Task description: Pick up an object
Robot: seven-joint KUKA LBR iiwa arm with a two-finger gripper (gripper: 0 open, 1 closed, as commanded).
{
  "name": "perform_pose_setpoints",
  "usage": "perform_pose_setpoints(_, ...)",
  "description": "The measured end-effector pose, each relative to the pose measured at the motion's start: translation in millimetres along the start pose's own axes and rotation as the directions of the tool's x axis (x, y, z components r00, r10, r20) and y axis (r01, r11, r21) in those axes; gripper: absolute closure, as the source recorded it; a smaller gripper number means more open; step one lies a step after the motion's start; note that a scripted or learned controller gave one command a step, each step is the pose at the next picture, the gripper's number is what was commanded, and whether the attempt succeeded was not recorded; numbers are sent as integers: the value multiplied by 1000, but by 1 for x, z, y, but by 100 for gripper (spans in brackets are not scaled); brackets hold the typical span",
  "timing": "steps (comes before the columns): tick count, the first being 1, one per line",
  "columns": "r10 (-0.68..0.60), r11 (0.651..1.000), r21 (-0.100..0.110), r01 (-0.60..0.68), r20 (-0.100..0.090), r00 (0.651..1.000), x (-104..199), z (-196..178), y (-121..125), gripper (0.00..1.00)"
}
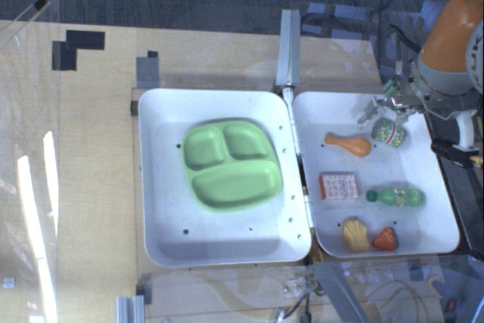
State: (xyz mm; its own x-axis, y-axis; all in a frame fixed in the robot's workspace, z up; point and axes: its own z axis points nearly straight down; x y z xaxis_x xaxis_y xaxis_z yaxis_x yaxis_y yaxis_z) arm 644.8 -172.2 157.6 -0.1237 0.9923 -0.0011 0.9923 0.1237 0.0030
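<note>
In the right bin (446, 234), at its far corner, the gripper (387, 111) is positioned with fingers spread directly over the green-and-white patterned object (389, 134), nothing being held yet, presumably so that the fingers can be closed around it.

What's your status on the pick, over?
Gripper low in right bin, far corner, over green-and-white object; grasp unconfirmed. Orange drumstick lies just beside it. Green tray in left bin, untouched.
</note>
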Motion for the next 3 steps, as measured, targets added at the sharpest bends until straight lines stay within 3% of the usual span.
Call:
perform_pose_setpoints(1, 3, 1000, -6, -3, 2, 1000, -32, 70, -11, 0)
perform_pose_setpoints(2, -246, 969, -6, 246, 1, 969, 67, 68, -25, 0)
perform_pose_setpoints(3, -246, 969, -15, 246, 4, 969, 67, 54, -22, 100)
